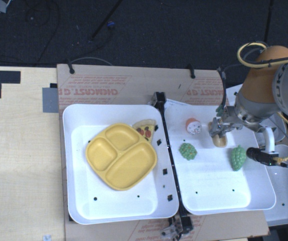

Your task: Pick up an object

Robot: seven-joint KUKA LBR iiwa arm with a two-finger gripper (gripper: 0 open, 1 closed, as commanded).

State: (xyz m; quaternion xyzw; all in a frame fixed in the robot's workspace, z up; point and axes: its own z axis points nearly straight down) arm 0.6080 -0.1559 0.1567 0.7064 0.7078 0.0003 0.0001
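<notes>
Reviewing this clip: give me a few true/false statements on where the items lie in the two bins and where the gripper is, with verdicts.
1. The yellow tray lies in the left bin. True.
2. The pizza slice is in the right bin. False: it lies in the left bin, at the tray's upper right edge.
3. Two green items, one near the divider and one further right, lie in the right bin. True.
4. The gripper hangs over the left bin. False: it is over the right bin, at a small tan object.
5. The white and red object sits on the tray. False: it lies in the right bin.
</notes>
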